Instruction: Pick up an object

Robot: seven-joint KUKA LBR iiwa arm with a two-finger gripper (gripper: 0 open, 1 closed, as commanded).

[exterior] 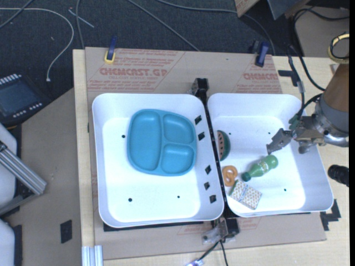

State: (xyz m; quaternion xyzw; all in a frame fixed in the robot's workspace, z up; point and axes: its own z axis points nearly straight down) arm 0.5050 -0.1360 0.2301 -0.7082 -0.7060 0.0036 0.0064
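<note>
At the right bin (288, 107), the arm (338, 101) is cut off by the frame edge, and its gripper (281, 141) hangs above the bin floor; whether its fingers are spread or closed cannot be told, and nothing is seen between them. Four items lie in this bin: one green bottle (260, 167) just below the gripper, one pretzel (229, 174), one patterned packet (245, 195), and one watermelon slice (222, 144) partly hidden by the bin wall. One blue divided plate (162, 142) lies in the left bin (111, 165).
</note>
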